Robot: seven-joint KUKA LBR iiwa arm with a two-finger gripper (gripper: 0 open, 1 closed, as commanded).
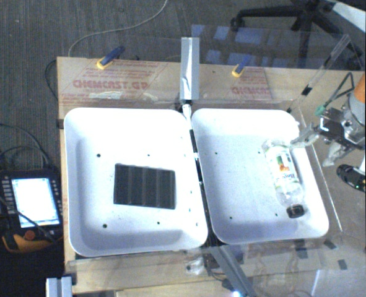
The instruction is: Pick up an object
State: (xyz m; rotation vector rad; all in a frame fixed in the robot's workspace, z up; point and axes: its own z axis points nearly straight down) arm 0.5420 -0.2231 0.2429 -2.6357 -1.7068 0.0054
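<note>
1. The task's likely thing, a clear plastic bottle (286,177), lay on its side in the right bin (232,197), toward that bin's right wall, with its dark cap end nearest the front corner and its other end pointing toward the back.
2. A label with an orange mark sat around its middle; the rest of the body was see-through and hard to read against the white floor.
3. The left bin (90,135) held only a flat dark rectangular panel (144,186), well apart from the bottle.
4. The gripper (328,135) sat at the right rim of the right bin, near the bottle's back end but not over its middle. Whether the fingers were spread or closed could not be told; nothing was seen between them.
5. Judging by its look, the bottle would be light and probably empty, with thin walls that give under a squeeze and a smooth, slippery, round body that could roll or squirt out sideways.
6. The safest hold would seem to be across the labelled middle, with the fingers closing at right angles to the bottle's long axis, where the sides are straight.
7. The cap end looked stiffer but narrow, and it lay near the bin wall, leaving little room.
8. No pick had yet been made; the bottle rested on the bin floor.
</note>
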